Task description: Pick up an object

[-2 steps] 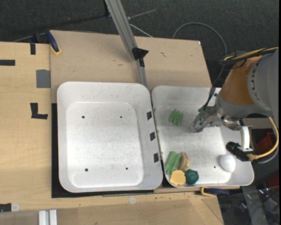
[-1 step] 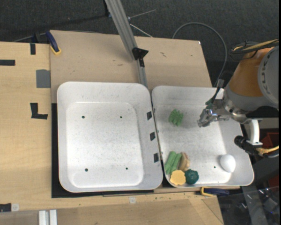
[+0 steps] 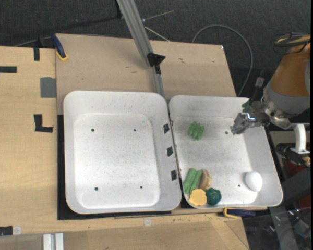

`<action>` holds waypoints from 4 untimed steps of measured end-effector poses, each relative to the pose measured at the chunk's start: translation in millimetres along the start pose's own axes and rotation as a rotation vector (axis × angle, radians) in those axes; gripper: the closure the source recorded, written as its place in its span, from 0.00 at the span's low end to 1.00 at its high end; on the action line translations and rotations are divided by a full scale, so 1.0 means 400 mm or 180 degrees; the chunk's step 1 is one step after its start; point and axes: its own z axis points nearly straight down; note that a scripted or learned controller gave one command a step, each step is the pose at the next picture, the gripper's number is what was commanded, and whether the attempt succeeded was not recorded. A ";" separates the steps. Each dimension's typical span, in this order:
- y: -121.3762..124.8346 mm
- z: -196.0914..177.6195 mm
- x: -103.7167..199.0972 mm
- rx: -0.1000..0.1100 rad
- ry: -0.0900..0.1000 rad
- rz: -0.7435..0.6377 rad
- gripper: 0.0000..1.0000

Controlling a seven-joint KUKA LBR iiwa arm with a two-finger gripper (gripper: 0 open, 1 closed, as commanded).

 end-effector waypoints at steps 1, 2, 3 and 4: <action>0.001 -0.020 0.001 0.0012 0.0006 -0.0003 1.00; 0.023 -0.004 0.145 0.0018 0.0012 -0.0021 1.00; 0.058 -0.037 0.268 0.0012 0.0012 -0.0022 1.00; 0.095 -0.066 0.395 0.0011 0.0012 -0.0023 1.00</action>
